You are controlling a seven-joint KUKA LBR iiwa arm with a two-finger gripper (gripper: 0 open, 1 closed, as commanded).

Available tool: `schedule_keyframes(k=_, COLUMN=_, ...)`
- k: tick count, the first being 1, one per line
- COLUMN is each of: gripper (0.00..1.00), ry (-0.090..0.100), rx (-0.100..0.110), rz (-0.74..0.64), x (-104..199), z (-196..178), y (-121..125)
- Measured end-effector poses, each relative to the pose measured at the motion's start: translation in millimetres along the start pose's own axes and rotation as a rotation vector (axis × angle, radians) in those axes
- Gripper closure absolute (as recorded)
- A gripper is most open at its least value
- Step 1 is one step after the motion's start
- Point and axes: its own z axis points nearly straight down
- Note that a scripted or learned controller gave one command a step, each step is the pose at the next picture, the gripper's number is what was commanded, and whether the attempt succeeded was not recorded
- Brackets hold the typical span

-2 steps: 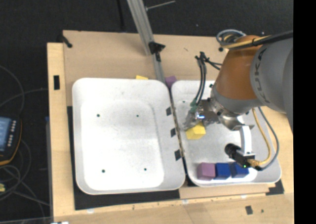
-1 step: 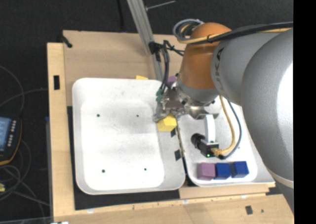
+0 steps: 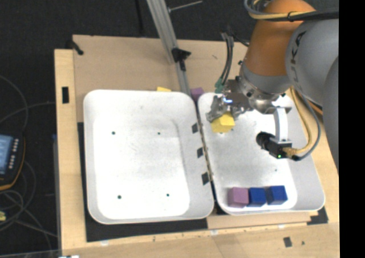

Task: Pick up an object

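Observation:
A yellow block (image 3: 223,123) hangs between the fingers of my gripper (image 3: 221,115), above the left side of the right bin (image 3: 251,154). The gripper is shut on it, and the block looks lifted off the bin floor. The orange-banded wrist rises above and to the right of it. At the bin's front edge a purple block (image 3: 238,196) and two blue blocks (image 3: 258,196) (image 3: 278,194) lie in a row.
The left bin (image 3: 142,154) sits beside the right one, with black clips along the shared rim. A small yellow piece (image 3: 163,89) and a purple piece (image 3: 197,93) lie behind the bins. A metal pole (image 3: 165,29) slants at the back. A black cable fitting (image 3: 271,144) hangs off the arm.

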Motion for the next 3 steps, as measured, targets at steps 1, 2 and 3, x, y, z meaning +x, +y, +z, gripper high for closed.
schedule_keyframes(k=1, gripper=1.00, ry=0.002, rx=0.003, rz=-0.007, x=42.0, z=-92.5, y=-15.3)
schedule_keyframes(k=2, gripper=1.00, ry=0.000, rx=0.001, rz=-0.002, x=-20.6, z=-167.6, y=-6.4)
schedule_keyframes(k=3, gripper=1.00, ry=0.002, rx=0.015, rz=-0.008, x=55.8, z=27.9, y=30.6)
